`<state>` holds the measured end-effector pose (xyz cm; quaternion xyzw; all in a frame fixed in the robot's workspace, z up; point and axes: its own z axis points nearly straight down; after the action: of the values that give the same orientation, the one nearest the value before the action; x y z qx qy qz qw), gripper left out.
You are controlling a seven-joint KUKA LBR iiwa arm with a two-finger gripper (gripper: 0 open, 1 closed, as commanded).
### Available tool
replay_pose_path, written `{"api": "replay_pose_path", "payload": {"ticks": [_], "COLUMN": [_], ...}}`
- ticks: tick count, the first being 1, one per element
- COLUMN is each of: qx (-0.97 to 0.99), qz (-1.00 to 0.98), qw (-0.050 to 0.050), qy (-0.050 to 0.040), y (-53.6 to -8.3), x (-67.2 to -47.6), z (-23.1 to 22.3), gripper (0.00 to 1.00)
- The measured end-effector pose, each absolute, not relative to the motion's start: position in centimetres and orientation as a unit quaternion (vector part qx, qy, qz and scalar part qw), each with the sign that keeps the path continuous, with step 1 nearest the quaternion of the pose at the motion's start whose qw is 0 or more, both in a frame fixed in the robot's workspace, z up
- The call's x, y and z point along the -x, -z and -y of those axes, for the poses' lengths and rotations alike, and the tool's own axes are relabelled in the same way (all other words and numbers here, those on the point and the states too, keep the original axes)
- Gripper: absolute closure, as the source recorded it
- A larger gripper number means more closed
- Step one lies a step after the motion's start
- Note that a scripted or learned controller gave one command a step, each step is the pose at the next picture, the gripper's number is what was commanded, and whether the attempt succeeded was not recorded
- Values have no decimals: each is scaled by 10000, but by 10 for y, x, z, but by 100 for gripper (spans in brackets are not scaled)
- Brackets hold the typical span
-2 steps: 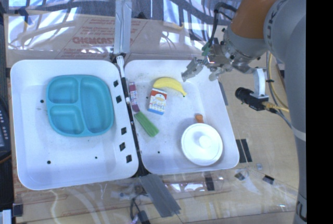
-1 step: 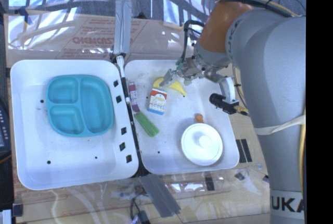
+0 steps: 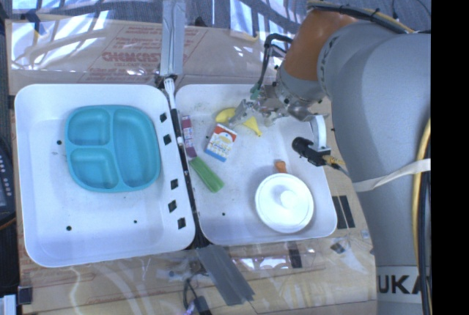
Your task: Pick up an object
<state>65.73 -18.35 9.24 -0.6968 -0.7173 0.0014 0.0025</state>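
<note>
Bins: 2 white, left (image 3: 37, 233) and right (image 3: 227, 222)
Blue divided plate (image 3: 113, 147): 1
White round lid (image 3: 284, 202): 1
Small carton (image 3: 220, 143): 1
Green stick (image 3: 207, 174): 1
Yellow pieces (image 3: 227, 116): 2

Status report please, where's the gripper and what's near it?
Gripper low in right bin, at yellow object. Grasp not confirmed. Small carton close alongside.

Grey arm (image 3: 381, 108) reaching in above right bin (image 3: 220, 222), orange band uppermost; gripper (image 3: 256, 107) low over its far side.
</note>
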Motion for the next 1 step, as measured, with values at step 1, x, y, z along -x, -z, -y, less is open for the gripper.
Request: {"api": "replay_pose_path", "payload": {"ticks": [1], "qx": [6942], "qz": [7198], "qw": [44], "qy": [-32], "y": [-102], "x": [-657], "z": [182], "gripper": [100]}}
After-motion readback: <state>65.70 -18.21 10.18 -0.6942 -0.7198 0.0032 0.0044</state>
